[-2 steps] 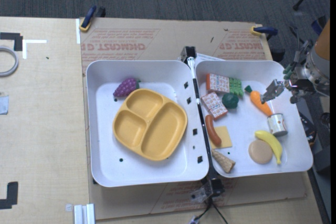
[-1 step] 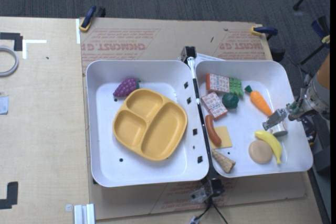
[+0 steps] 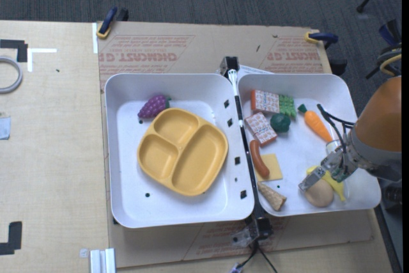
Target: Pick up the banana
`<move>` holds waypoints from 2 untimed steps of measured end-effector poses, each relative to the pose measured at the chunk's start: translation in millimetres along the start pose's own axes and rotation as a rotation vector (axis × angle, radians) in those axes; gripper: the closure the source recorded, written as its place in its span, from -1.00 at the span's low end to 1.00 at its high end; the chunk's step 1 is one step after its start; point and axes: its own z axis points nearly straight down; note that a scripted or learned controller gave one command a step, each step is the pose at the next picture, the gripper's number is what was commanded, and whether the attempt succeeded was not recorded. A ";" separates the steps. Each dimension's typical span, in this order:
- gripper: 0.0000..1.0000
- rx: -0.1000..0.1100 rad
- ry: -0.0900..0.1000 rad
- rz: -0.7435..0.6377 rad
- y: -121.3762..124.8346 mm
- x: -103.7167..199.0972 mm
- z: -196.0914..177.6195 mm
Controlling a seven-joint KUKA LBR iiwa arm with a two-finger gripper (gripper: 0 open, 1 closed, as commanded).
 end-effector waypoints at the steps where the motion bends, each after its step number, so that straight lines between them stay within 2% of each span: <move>1: -1.00 0.000 -0.002 -0.064 30.5 41.9 0.0; 2: -1.00 -0.001 -0.003 -0.182 -16.0 -22.5 -41.6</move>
